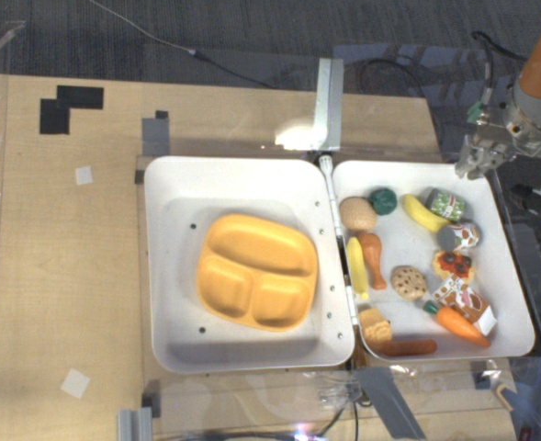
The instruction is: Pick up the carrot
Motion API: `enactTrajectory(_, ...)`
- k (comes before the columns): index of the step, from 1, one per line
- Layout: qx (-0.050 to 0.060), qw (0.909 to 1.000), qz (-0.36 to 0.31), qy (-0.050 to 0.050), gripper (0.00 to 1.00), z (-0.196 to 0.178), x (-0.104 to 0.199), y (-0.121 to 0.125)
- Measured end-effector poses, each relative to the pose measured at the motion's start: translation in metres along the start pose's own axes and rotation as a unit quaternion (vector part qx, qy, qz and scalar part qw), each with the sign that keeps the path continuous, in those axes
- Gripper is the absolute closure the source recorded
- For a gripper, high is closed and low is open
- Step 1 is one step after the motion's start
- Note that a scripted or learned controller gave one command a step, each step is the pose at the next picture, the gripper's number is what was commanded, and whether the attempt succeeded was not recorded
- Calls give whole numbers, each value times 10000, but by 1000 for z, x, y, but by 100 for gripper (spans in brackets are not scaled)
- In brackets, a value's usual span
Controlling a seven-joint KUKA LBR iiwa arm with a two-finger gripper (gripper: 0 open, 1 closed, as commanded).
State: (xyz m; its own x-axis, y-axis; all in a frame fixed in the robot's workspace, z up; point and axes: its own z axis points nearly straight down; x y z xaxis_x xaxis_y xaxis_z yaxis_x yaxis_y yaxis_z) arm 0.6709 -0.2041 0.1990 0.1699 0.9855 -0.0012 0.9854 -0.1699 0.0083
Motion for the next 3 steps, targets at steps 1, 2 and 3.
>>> enactTrajectory(1,7,9939,1104,1,100,1,5,-1)
enactTrajectory(2,18,9784,2066,-2,100,-4,10,-2)
enactTrajectory(3,20,9380,3467,-3,100,0,12,-3)
